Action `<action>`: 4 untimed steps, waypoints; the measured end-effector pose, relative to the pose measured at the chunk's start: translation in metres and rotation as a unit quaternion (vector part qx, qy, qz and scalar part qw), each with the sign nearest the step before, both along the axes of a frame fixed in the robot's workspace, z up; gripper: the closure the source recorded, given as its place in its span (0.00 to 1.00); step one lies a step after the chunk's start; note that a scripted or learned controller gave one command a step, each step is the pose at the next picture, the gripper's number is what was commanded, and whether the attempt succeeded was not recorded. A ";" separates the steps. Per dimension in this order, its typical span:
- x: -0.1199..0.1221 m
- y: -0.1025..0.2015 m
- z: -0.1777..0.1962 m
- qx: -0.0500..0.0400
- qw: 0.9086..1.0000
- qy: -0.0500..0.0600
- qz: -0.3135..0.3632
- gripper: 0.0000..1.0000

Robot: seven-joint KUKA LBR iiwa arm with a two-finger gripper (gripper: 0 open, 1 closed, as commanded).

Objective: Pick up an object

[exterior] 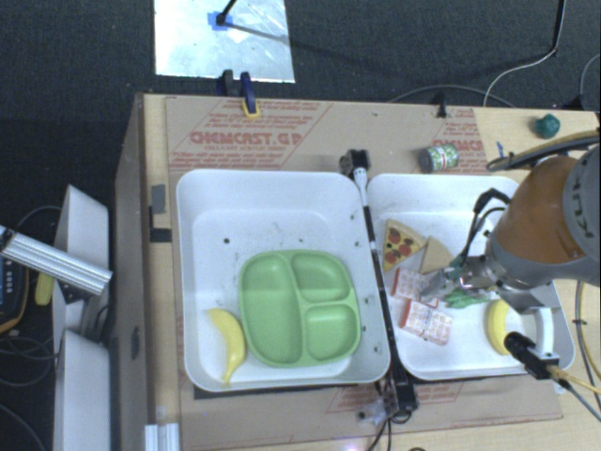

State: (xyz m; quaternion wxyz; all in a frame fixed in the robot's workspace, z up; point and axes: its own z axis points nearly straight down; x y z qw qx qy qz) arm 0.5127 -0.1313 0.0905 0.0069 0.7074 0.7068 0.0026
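Two shallow white bins sit side by side on the bench. The left bin [202, 252] holds a green divided plate [300, 306] toward its 5 o'clock area, with a yellow banana [228, 343] touching the plate's rim at the plate's 8 o'clock, near the bin's lower left corner.

The right bin [423, 194] holds the candidate objects. A pizza slice toy [402, 243] lies at roughly 9 o'clock in the bin, just beside the divider. A tan wedge [434, 255] lies against the pizza slice at its 3 o'clock. Two red-and-white cards [424, 319] lie at about 7 o'clock in the bin, overlapping one another. A yellow rounded object [497, 325] rests at about 4 o'clock, partly covered by the arm. A green item [463, 299] lies just beside the tool tip, at the yellow object's 10 o'clock.

The arm [549, 209] enters from 3 o'clock, its orange band above the right bin. The gripper [449, 282] is low in the bin's centre, between the tan wedge and the green item. How wide it stands and whether it grips anything cannot be determined; the tip is small and cluttered.

Outside the bins, a small can [439, 157] lies on the bench at the right bin's 12 o'clock.
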 end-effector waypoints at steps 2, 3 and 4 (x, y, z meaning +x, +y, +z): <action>0.063 -0.006 0.000 0.002 1.000 -0.003 0.001 0.00; 0.027 -0.016 0.001 0.001 1.000 -0.004 0.001 0.00; 0.105 -0.016 -0.006 0.003 1.000 0.005 0.002 0.00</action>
